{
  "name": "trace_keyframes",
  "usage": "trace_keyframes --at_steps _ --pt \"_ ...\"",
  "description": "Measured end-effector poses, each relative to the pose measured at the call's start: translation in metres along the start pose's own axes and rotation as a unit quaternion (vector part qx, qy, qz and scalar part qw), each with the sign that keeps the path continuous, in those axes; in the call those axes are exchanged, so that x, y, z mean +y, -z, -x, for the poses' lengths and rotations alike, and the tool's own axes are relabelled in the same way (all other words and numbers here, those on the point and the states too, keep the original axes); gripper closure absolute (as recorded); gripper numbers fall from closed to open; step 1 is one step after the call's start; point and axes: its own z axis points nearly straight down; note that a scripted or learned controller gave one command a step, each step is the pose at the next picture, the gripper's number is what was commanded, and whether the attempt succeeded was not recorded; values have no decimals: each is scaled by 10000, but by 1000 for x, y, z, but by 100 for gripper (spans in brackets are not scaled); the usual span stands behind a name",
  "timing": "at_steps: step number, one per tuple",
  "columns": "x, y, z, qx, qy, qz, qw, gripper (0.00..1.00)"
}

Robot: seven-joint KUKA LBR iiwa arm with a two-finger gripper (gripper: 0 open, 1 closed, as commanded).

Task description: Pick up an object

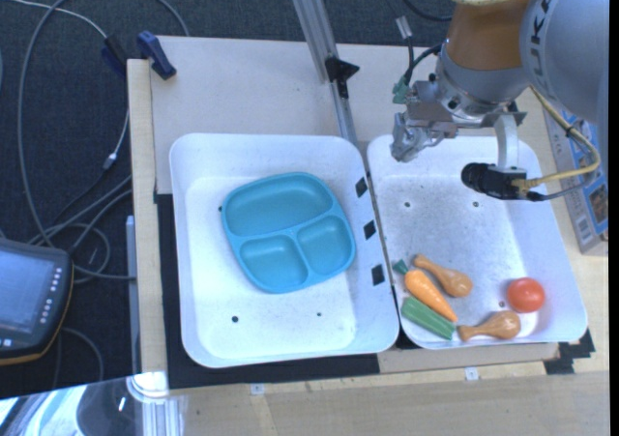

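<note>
Approach stage; my gripper point(408, 142) hovers upper right over the right bin point(455, 217), grip state unclear; next, descend toward the carrot point(428, 294) lower right.

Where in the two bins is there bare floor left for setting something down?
Right bin: bare middle between the gripper and the toy food. Crowded along its near edge: carrot, drumsticks, tomato. Left bin: bare strips around the blue divided plate, widest at the near edge.

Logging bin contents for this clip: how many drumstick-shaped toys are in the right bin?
2: one drumstick beside the carrot, the other drumstick at the near edge below the tomato.
</note>
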Motion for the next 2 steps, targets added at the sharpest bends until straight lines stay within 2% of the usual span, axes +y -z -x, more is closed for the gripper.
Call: trace_keyframes --at_steps 1,2 --pt "-20 7 -48 5 8 1 10000 100" --pt "-38 -7 -93 -3 4 -8 10000 100"
